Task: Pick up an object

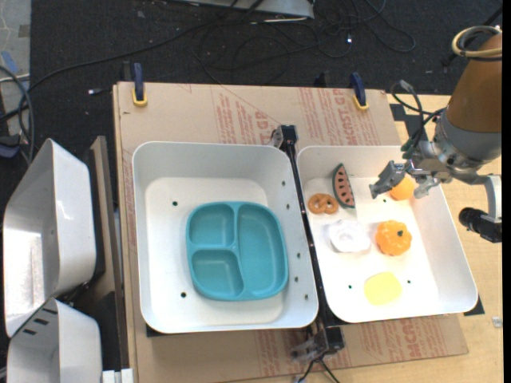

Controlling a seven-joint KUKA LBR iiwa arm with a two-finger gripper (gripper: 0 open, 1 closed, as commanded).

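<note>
Gripping a small orange toy between my fingers; looks light, stiff, slick plastic, so I'd grip its middle.

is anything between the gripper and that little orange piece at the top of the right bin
Nothing visible. The gripper is right at the small orange piece, with the fingers on either side. The pumpkin and watermelon slice lie apart in the right bin.

light: bright, even overhead | glare: white bins washed out | shadows: soft | focus: slightly soft
</note>
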